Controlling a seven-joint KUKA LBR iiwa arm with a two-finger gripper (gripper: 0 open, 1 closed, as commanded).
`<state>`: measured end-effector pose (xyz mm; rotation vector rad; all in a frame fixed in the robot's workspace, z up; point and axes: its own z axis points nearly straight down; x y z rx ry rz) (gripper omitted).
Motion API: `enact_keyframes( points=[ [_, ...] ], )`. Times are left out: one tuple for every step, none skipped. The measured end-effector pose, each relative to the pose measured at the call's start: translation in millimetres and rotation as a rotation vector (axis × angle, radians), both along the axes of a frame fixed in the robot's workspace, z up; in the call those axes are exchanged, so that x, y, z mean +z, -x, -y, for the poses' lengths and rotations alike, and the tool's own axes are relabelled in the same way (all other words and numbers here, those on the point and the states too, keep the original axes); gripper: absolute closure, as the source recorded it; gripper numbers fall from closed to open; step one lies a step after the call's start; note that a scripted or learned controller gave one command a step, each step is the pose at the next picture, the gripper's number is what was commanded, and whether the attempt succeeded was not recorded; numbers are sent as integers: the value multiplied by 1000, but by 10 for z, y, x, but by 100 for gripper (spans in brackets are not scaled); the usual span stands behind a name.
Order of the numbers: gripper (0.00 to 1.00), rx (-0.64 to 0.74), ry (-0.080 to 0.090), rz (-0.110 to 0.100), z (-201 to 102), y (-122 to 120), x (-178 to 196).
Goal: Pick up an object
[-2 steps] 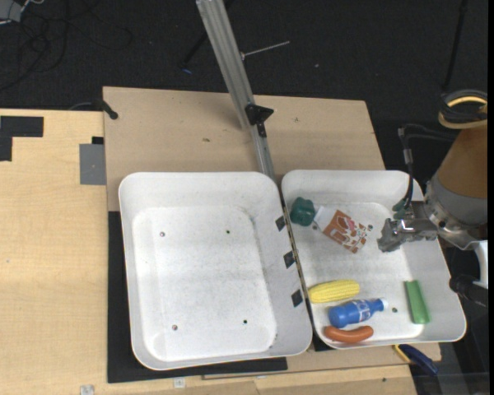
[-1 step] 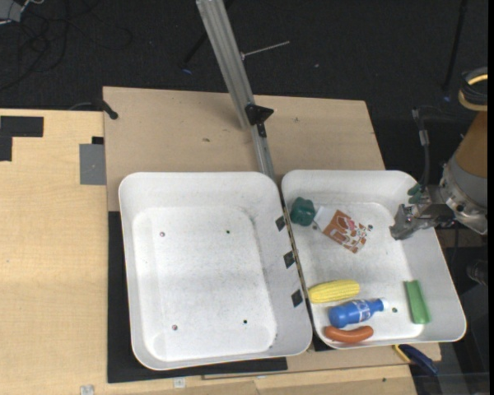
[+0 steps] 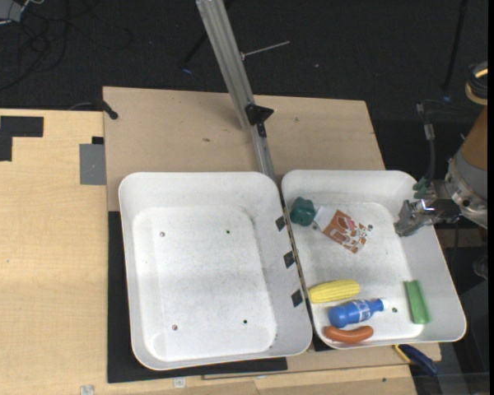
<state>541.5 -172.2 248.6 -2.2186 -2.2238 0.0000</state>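
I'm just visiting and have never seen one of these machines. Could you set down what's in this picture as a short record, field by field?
arm: grey with an orange band, reaching in from the right
gripper: above the right bin's right rim, nothing seen between its fingers
right bin: holds six things
items: green round toy, red-and-white packet, corn cob, blue bottle, red sausage, green block
left bin: white, beside the right bin
task state: no object picked up yet

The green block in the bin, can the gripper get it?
Probably yes. The green block lies alone near the right bin's edge, apart from the other toys, and the gripper hangs just above it.
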Motion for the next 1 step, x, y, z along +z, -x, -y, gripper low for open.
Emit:
enact_keyframes(
  points=[
    [100,2,-2,-1,-458,-141,50]
  ],
)
